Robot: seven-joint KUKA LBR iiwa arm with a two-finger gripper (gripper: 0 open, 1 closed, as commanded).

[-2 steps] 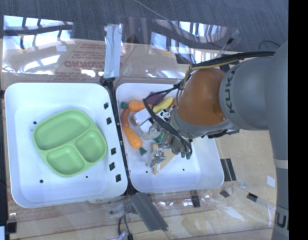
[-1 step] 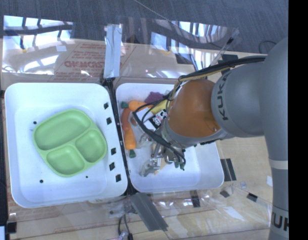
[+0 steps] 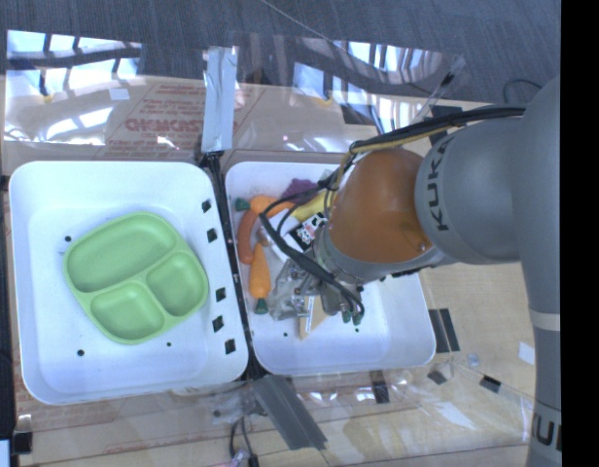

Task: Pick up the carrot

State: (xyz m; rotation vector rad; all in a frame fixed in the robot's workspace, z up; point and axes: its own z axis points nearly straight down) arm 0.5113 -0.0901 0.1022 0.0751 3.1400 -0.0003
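An orange carrot [image 3: 260, 274] lies near the left wall of the right bin [image 3: 402, 343], with a green tip at its lower end. Just above it rests a second orange piece [image 3: 247, 233], beside the same wall. My gripper [image 3: 301, 300] hangs low in the right bin, just right of the carrot, under the orange wrist band [image 3: 377, 212]. The fingers are metallic and cluttered with cables, so their spacing is not readable. Nothing is seen held between them.
The left bin [image 3: 37, 261] holds a green three-section plate [image 3: 134, 275]. A purple item [image 3: 301, 187] and a yellow item [image 3: 298, 207] sit at the back of the right bin, partly under the arm. Black clips line the divider between bins.
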